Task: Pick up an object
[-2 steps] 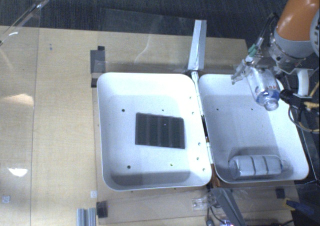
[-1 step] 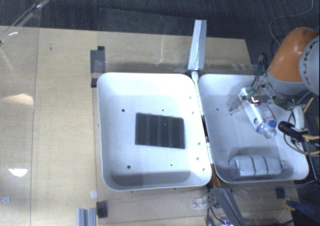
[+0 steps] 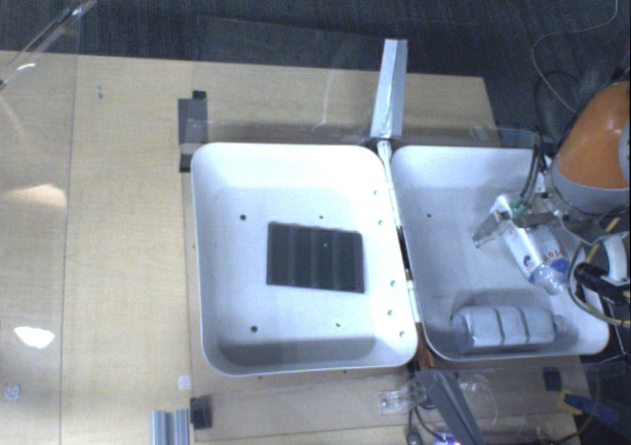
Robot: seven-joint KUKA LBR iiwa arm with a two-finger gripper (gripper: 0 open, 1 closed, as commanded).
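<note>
A dark ridged rectangular pad [image 3: 315, 258] lies flat in the middle of the left bin [image 3: 227, 196]. In the right bin [image 3: 434, 186], a grey blocky object [image 3: 503, 327] lies along the front wall. A clear plastic bottle [image 3: 530, 256] with a blue end lies at a slant near the bin's right side. My gripper [image 3: 503, 218] hangs low at the bottle's upper end, under the grey wrist and its orange band [image 3: 596, 142]. Whether it touches the bottle is not clear.
An upright metal post [image 3: 390, 88] stands behind the seam between the two bins. Black cables [image 3: 596, 285] hang at the right bin's right edge. Clamps and brackets [image 3: 434, 399] sit along the bench's front edge.
</note>
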